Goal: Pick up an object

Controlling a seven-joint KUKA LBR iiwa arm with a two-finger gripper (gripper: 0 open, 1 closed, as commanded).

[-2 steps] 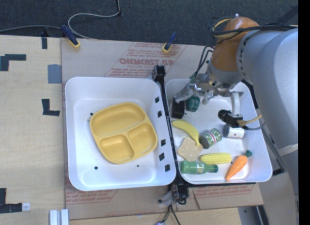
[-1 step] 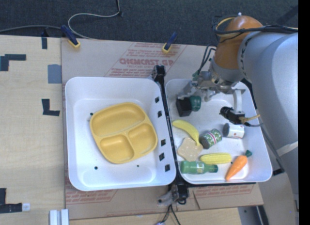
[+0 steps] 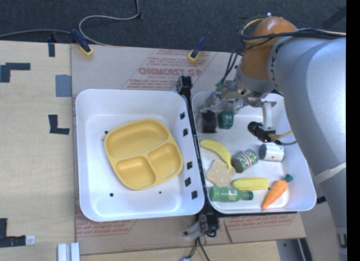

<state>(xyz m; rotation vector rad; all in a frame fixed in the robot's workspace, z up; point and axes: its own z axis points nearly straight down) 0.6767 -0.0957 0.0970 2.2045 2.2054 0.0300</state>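
My gripper [image 3: 218, 117] hangs low over the back left part of the right bin [image 3: 306, 189]. A small dark green cylinder [image 3: 225, 121] sits right under it, touching or very close to it. Further forward in that bin lie a yellow banana [image 3: 218, 151], a green can [image 3: 243, 161], a slice of bread [image 3: 219, 173], a corn cob [image 3: 250, 184], a green bottle [image 3: 230, 195], an orange carrot [image 3: 274, 193] and a white cup [image 3: 272, 153].
The left bin [image 3: 90, 158] holds a yellow divided plate [image 3: 143, 153]. A black divider with clips [image 3: 188, 136] runs between the bins. The grey arm [image 3: 315, 97] covers the right bin's back right corner. Two yellow clamps [image 3: 197, 49] and a cable lie on the cardboard behind.
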